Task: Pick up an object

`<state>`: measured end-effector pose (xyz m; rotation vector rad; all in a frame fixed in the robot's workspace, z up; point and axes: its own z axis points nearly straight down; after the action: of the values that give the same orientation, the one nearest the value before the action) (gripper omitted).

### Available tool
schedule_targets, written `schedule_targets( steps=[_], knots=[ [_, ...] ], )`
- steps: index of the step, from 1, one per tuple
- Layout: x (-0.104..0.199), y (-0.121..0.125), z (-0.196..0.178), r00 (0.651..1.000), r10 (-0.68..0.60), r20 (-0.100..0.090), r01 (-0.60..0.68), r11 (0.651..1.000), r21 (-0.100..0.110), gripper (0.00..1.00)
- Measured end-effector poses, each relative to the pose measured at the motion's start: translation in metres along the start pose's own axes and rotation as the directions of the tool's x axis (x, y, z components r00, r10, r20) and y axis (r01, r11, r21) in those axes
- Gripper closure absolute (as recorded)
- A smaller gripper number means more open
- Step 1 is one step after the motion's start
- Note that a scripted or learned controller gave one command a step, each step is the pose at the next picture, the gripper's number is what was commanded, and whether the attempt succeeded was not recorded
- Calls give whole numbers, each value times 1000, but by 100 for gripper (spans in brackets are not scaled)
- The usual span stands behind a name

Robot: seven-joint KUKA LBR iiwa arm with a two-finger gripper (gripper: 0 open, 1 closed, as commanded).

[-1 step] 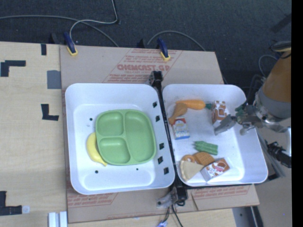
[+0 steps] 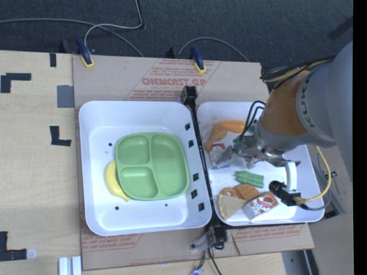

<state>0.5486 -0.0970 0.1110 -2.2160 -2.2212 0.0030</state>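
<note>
The arm enters the right bin from the right, and its gripper hangs low over the bin's middle, the wrist and orange band hiding much of the far half. Taking the gripper as the landmark, the likeliest target is the small green object, which lies just toward the near wall from it, its long axis running roughly across the bin, left to right. Whether the fingers are spread or closed cannot be told from this slant, since dark hardware and cables crowd the tip; nothing is seen held between them. On the gripper's left, close by, lies an orange piece, with a small clear-and-red scrap just below it. Farther toward the near wall, beyond the green object, sit a tan wedge-shaped item and a red-and-white packet, touching or nearly so. Well away on the left, in the left bin, rest a green divided plate and a yellow banana tucked against the plate's edge. In my judgement, a short shift toward the near wall would bring the tip above the green object.
</note>
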Motion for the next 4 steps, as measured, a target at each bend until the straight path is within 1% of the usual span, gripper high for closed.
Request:
schedule_targets(
  steps=[1, 2, 3, 4],
  knots=[
    [36, 104, -74, 1000, 0, 2, 0, 1000, -6, 0],
    [0, 123, 7, 1000, 0, 5, 0, 1000, -15, 0],
    [-2, 121, 13, 1000, 0, 9, 1, 1000, -23, 0],
    [-1, 122, 4, 1000, -2, 10, 2, 1000, -27, 100]
  ],
)
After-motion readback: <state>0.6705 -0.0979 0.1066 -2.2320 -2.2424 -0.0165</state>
